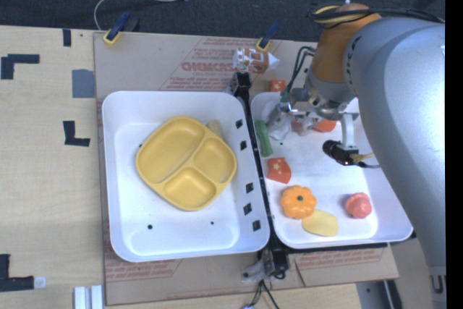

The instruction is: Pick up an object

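Observation:
My gripper hangs low over the back left part of the right bin, under the orange wrist band. Just left of it a green stick-shaped piece lies along the bin's divider side. An orange piece shows just right of the gripper. Nearer the front lie a red-orange wedge, an orange pumpkin, a pale yellow piece and a red round fruit. Nothing shows held in the gripper.
The left bin holds a yellow divided plate. A black cable end dangles over the right bin. The bulky grey arm covers the bin's right side. A small toy and clamps sit behind the bins.

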Motion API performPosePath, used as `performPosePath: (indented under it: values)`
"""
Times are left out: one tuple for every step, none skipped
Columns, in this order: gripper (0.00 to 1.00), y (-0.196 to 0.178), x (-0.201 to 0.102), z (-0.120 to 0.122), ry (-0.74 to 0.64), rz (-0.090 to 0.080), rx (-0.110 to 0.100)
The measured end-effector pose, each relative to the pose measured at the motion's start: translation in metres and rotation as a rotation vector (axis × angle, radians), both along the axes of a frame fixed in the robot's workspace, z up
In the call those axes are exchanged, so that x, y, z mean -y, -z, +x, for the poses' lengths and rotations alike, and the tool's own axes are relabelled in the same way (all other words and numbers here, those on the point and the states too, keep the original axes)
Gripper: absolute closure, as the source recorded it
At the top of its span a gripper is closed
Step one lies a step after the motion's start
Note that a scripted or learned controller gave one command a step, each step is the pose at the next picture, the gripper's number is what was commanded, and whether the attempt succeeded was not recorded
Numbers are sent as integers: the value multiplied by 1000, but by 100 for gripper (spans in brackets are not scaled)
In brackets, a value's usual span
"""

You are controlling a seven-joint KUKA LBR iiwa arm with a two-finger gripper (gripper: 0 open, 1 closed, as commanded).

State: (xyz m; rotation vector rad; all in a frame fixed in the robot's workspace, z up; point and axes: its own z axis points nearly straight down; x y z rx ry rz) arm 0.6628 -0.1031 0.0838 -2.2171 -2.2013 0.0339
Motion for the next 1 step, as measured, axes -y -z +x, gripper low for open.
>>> performPosePath:
  values:
    - [0,0,0,0,0,0,0]
